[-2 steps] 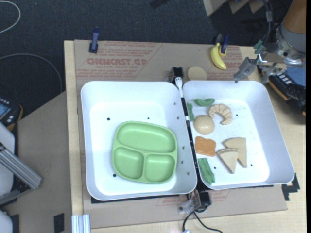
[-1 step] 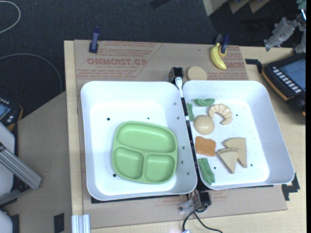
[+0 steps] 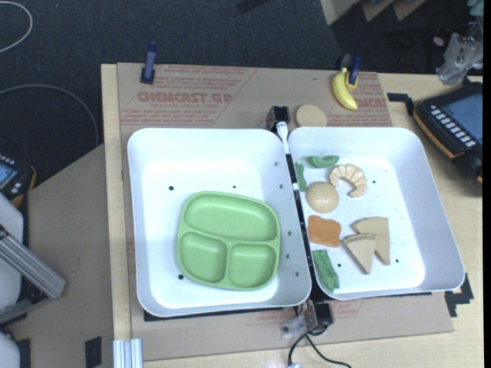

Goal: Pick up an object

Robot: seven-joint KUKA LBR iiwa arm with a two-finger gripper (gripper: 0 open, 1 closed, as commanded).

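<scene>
The right bin (image 3: 410, 167) holds several toy foods: a croissant (image 3: 350, 178), a pale round bun (image 3: 322, 197), an orange piece (image 3: 324, 231), two tan bread wedges (image 3: 368, 241), a green pea pod (image 3: 325, 269) and a green leaf-like piece (image 3: 321, 160). A green three-compartment plate (image 3: 228, 240) lies in the left bin (image 3: 153, 175).
A yellow banana (image 3: 344, 90) and a tan disc (image 3: 311, 116) rest on the cardboard behind the bins. Blue clamps (image 3: 149, 62) grip the board's back edge. A tablet-like device (image 3: 455, 120) sits at far right, and metal framing (image 3: 31, 268) at lower left.
</scene>
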